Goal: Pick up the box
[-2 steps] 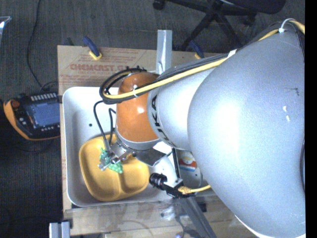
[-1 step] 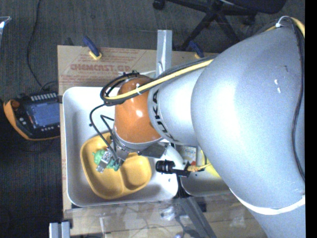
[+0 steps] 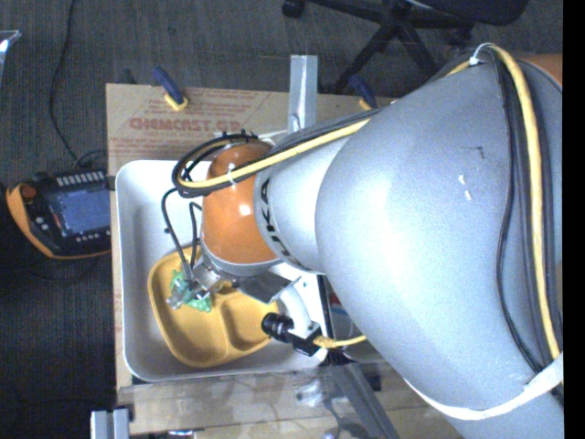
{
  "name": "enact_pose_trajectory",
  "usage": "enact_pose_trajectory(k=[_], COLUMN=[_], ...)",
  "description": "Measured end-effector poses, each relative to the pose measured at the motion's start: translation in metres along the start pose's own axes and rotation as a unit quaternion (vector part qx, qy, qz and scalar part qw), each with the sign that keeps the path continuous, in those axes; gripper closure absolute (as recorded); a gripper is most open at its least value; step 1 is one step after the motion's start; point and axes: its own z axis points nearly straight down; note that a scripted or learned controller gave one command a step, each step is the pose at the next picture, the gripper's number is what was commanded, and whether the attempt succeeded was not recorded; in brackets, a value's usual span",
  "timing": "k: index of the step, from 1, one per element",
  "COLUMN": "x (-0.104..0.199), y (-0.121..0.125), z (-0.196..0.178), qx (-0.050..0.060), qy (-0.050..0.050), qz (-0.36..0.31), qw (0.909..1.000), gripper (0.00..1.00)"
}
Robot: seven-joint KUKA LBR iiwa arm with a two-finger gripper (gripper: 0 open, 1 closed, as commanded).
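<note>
Grey arm [image 3: 430, 236] reaching over left white bin [image 3: 132, 245], yellow object [image 3: 215, 332] beneath wrist

A large grey robot arm [image 3: 430, 236] reaches in from the right across a shallow white plastic bin [image 3: 132, 273], its orange wrist band [image 3: 233, 213] above the bin's middle. A yellow moulded plastic tray [image 3: 206, 332] lies inside the bin, toward the near edge, partly under the wrist. The bin sits on a brown cardboard sheet [image 3: 192, 117]. An orange-edged handheld control pendant [image 3: 64, 216] rests on the floor to the bin's left. A black office chair base [image 3: 402, 16] stands behind.
</note>
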Motion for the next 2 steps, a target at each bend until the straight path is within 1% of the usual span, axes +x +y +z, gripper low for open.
enact_pose_trajectory(k=[1, 2], x=[-0.046, -0.007], y=[-0.013, -0.001], z=[-0.001, 0.006], qx=[-0.012, -0.004], qy=[0.006, -0.008], qz=[0.147, 0.081], qw=[0.9891, 0.9967], gripper=[1.00, 1.00])
